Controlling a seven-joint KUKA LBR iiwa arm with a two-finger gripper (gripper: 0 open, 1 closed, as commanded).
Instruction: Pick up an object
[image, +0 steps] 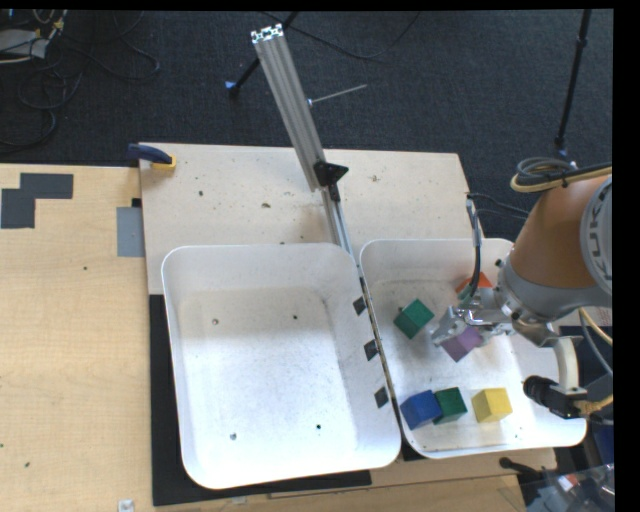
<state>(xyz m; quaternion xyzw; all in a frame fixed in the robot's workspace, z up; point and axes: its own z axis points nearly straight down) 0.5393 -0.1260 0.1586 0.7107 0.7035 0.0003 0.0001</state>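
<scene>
In the right bin (430, 262) lie several small blocks. A green block (413, 319) sits near the bin's middle left. A purple block (463, 344) lies right under my gripper (457, 331), which reaches in from the right; its grey fingers stand around or just over that block, and I cannot tell whether they grip it. An orange piece (473, 284) peeks out behind the wrist. Along the front of the bin sit a blue block (421, 409), a dark green block (451, 403) and a yellow block (491, 404).
The left bin (200, 262) is beside the right one, with black clips on the shared wall. A slanted aluminium bar (296, 112) rises behind the bins. The arm's orange band (565, 232) covers the right bin's far right side.
</scene>
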